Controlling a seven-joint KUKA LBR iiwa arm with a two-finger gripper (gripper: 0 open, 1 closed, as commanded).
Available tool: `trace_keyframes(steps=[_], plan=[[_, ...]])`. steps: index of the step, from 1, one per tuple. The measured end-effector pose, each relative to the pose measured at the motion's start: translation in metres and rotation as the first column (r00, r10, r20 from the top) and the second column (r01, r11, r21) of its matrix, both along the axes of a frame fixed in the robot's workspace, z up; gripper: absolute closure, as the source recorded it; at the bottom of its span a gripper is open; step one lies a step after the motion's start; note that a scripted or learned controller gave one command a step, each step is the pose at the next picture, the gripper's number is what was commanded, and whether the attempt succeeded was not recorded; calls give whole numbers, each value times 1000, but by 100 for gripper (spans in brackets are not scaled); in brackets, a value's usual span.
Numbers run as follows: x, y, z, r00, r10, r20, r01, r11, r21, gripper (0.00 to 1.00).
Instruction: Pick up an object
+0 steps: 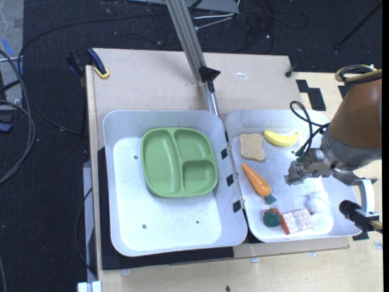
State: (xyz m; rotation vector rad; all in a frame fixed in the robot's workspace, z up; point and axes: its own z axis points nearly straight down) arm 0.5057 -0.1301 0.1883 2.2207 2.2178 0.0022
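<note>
The right bin [285, 119] holds several toy foods. A slice of toast [252, 147] lies at its back left, with a yellow banana [280, 139] just right of it. An orange carrot [258, 181] lies slantwise near the bin's left wall. In front sit a red and green strawberry [272, 218], a red and white carton [298, 221] and a small white object [316, 202]. My gripper [295, 175] hangs over the middle of this bin, right of the carrot, below the banana and above the white object. Nothing shows in its grasp.
The left bin [121, 224] holds a green divided plate [180, 162]. A metal pole [188, 35] slants down to the seam between the bins. Black cables [304, 117] loop off my wrist over the right bin's back edge. Black clips [231, 178] line the shared wall.
</note>
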Motion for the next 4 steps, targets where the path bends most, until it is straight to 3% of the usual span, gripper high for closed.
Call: trace_keyframes(steps=[2,4], plan=[[1,10,97,1000,4,2,-4,1000,-1,100],[3,105,63,1000,9,-5,-9,1000,3,100]])
